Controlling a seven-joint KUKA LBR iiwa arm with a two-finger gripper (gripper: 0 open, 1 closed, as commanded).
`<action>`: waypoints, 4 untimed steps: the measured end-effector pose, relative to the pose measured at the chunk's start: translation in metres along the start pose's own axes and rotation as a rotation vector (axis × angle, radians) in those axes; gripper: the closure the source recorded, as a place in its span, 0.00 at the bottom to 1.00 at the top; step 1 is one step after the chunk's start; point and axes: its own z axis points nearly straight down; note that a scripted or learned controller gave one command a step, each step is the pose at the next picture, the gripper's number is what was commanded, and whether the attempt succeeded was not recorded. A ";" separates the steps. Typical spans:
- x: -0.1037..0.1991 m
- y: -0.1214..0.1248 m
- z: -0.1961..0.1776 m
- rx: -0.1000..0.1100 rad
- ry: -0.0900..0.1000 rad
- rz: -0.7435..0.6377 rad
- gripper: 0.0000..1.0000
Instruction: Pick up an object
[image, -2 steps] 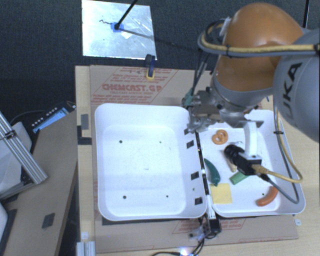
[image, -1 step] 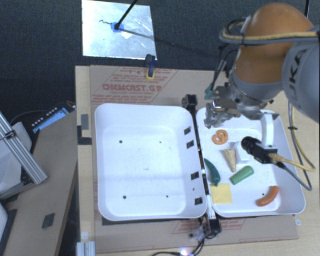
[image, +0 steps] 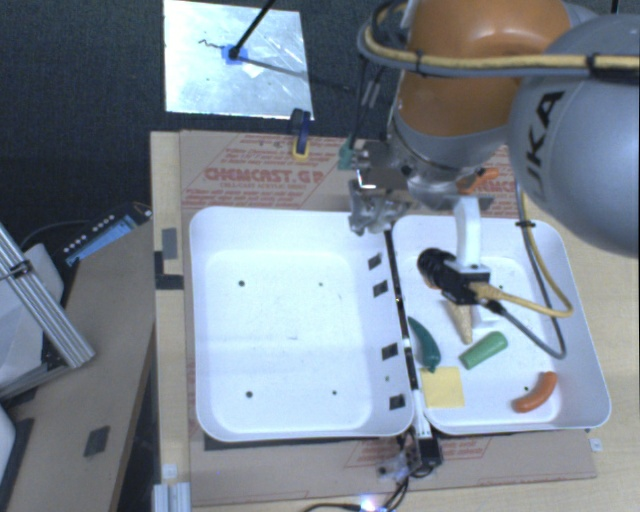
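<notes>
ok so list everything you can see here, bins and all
left bin: one, white, left side of bench
right bin: one, white, beside it
curved piece: one, dark green, right bin by the divider
rounded block: one, light green, middle of right bin
square piece: one, yellow, right bin, in front of the curved piece
sausage shape: one, orange, right bin, front right
cone shape: one, tan, right bin, partly covered
cardboard sheet: one, brown with red print, under both bins
clamp: one, blue and yellow, cardboard's back edge
shiny sheet: one, silver, behind the bench
gripper: one, grey, over the divider's back end
arm: one, grey with orange band, from the right
</notes>
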 end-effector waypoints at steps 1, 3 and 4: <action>0.011 -0.072 0.054 0.012 -0.003 0.004 1.00; 0.086 -0.067 -0.031 -0.008 0.005 0.003 1.00; 0.095 -0.049 0.109 0.016 -0.007 0.009 1.00</action>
